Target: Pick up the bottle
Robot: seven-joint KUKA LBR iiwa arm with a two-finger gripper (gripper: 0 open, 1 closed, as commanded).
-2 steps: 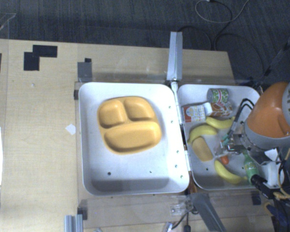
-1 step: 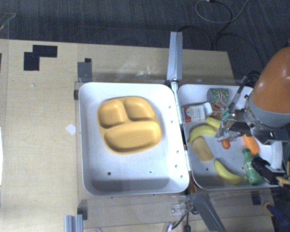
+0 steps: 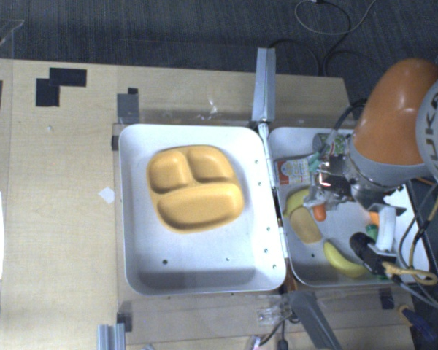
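The bottle (image 3: 296, 170), clear with a red and white label, lies on its side in the back left of the right bin (image 3: 285, 141). My gripper (image 3: 325, 189) hangs low over the middle of that bin, just right of and in front of the bottle. The grey wrist and the orange band cover the back right of the bin. An orange piece (image 3: 319, 213) sits right below the gripper. I see nothing held in the gripper.
In the right bin lie a yellow-green fruit (image 3: 295, 200), a tan potato-like piece (image 3: 306, 227), a banana (image 3: 342, 261) at the front and a small orange and green item (image 3: 374, 223). The left bin (image 3: 197, 279) holds a yellow divided plate (image 3: 196, 188).
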